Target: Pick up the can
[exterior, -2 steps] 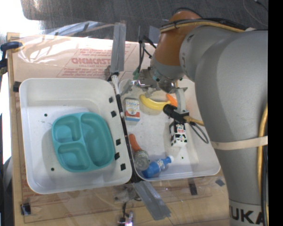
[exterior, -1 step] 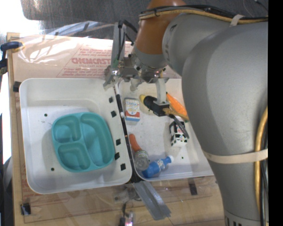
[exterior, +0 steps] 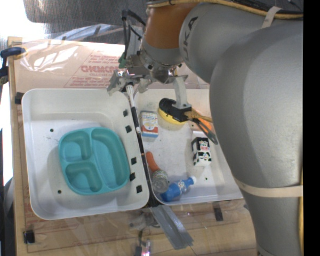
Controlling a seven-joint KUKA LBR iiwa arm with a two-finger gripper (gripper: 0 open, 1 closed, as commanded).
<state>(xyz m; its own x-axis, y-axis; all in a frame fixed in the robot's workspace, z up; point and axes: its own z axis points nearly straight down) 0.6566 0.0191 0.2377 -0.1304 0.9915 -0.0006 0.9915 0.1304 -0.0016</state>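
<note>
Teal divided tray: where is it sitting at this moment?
In the camera view the teal divided tray lies flat in the left bin, close to the wall it shares with the right bin, across from the blue bottle.

One fixed camera above the bench [exterior: 213, 233], at a slant over left bin [exterior: 42, 108] and right bin [exterior: 173, 151].

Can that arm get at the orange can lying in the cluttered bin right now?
Probably yes. The can lies uncovered with nothing on top. The end effector hangs over the far edge of the bin. The blue bottle close beside may crowd a grasp.
</note>
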